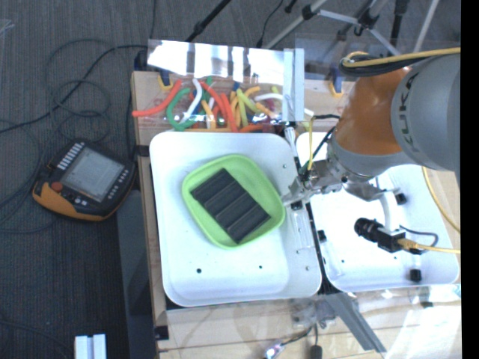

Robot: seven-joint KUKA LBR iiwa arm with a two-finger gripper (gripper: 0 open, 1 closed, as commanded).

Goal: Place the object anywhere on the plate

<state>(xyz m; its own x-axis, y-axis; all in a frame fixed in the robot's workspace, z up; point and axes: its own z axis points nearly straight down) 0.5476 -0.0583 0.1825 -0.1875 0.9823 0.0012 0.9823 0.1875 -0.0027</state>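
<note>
Object (230, 200): dark ribbed slab, lying flat on the green plate (263, 179) in the left bin (224, 279). My claw (298, 194): poised over the seam between the bins, just beside the plate's right rim; whether clenched or released, I cannot tell.

place: robot lab
evidence: control pendant (84, 179) on dark carpet, loose cables (67, 99), tripod legs (340, 2), wooden bench (224, 327) with white bins (224, 283)
</note>
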